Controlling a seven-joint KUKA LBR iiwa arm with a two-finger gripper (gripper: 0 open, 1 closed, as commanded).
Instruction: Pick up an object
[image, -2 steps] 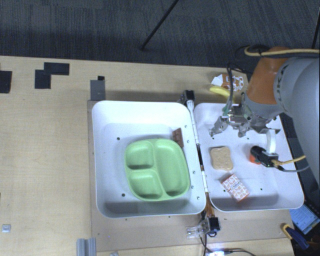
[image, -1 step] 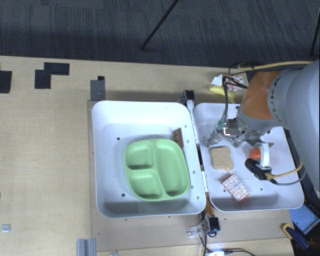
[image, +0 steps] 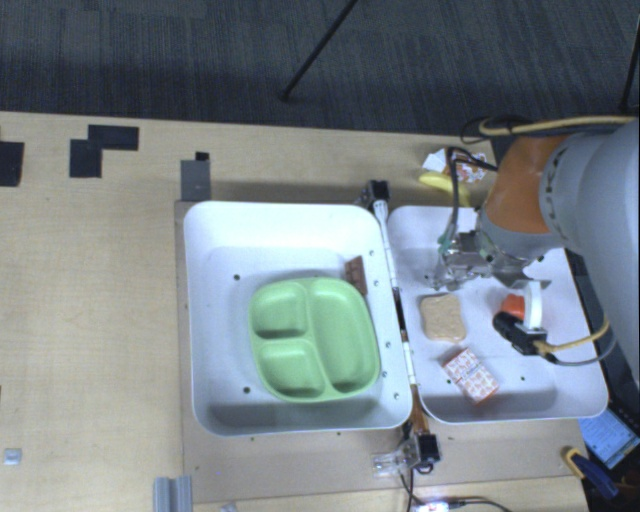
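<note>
In the right bin (image: 560, 395) lie a tan, bread-like square (image: 442, 318), a small red-and-white patterned box (image: 471, 375) nearer the front, and a small orange-red piece (image: 512, 305) partly behind the arm's cabling. My gripper (image: 452, 272) hangs low in the bin's back half, just above and behind the tan square. The wrist hides its fingertips. The grey arm with its orange band (image: 520, 190) reaches in from the right.
The left bin (image: 215, 250) holds a green three-compartment tray (image: 313, 338) and a small brown item (image: 354, 272) against its right wall. A yellow-and-white object (image: 447, 170) sits on the bench behind the right bin. Black cable (image: 525, 335) loops over the right bin.
</note>
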